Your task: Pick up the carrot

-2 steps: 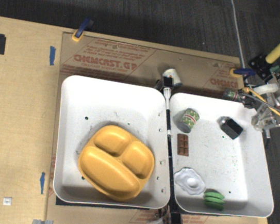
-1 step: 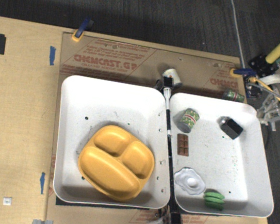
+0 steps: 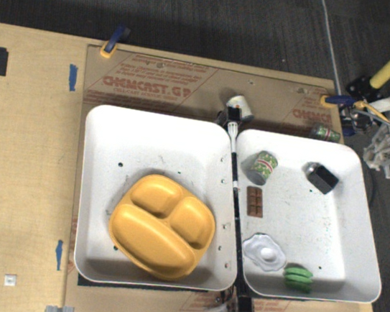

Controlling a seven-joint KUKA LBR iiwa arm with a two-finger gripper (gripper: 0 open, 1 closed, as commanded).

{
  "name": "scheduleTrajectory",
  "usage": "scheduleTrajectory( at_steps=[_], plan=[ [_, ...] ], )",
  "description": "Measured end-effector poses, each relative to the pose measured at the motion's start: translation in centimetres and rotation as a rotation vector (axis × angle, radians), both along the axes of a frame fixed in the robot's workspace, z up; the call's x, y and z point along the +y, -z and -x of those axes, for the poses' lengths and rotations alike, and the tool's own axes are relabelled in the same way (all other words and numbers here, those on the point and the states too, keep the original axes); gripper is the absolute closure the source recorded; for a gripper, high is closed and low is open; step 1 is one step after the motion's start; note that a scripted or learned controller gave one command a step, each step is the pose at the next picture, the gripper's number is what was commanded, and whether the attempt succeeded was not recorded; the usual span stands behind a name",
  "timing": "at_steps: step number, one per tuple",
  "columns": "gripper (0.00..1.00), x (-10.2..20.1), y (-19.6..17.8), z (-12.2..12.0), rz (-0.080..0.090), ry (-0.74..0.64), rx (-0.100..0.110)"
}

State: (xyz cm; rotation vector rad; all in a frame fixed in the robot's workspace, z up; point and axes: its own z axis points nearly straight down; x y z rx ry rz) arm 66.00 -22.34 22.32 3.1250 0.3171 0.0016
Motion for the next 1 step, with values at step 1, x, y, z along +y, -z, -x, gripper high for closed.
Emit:
scheduleTrajectory(
  at_steps=[1],
  plan=[
    [1.0, 0.07, -1.01, -0.05, 0.0, -0.003, 0.001]
  ],
)
